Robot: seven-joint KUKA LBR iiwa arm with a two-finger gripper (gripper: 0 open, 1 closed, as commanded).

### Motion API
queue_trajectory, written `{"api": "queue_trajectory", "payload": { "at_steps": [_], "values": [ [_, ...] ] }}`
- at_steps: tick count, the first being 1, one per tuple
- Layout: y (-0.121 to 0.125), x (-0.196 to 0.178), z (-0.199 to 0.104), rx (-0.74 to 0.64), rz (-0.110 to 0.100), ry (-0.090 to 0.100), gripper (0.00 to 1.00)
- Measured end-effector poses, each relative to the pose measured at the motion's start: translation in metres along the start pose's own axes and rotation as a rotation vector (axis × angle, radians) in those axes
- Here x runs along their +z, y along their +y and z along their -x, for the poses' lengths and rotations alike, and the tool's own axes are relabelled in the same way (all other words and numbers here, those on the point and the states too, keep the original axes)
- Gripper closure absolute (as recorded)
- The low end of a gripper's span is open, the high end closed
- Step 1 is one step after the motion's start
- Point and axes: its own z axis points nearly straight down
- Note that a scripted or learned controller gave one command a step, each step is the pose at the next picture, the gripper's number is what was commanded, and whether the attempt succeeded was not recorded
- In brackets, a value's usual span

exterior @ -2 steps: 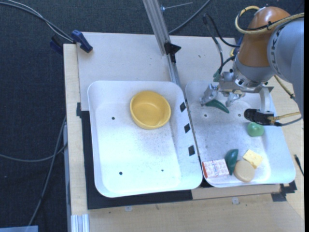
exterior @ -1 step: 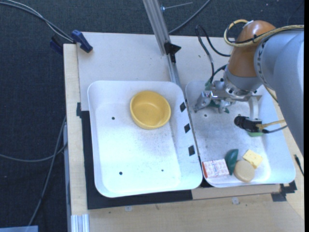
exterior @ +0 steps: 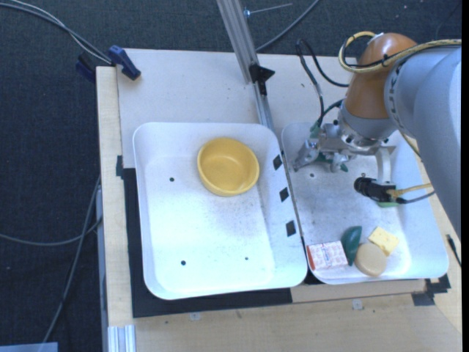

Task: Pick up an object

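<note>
Bench (exterior: 183, 86) carries two bins; tool (exterior: 322, 155) hangs over right bin's far end, grip state cannot tell. Objects (exterior: 359, 251) cluster in its near corner, well apart; risk: closing on nothing.

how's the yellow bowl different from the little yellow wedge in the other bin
The yellow bowl is round and hollow, while the yellow wedge is a flat-faced angular block. The bowl is much larger than the wedge. The bowl sits alone in the left bin; the wedge lies in the right bin, crowded against a tan round piece near the front corner. Both are yellow, the bowl a deeper shade, and both rest on a bin floor.
</note>
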Motion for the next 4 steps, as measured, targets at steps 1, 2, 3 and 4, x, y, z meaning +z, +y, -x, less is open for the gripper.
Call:
{"api": "queue_trajectory", "payload": {
  "at_steps": [1, 2, 3, 4],
  "values": [
    [0.001, -0.013, -0.001, 0.000, 0.003, 0.002, 1.00],
    [0.003, -0.058, 0.001, -0.001, 0.022, -0.005, 1.00],
    [0.011, -0.124, -0.001, -0.003, 0.025, -0.004, 1.00],
    [0.012, -0.134, -0.002, -0.002, 0.021, -0.005, 1.00]
  ]
}}
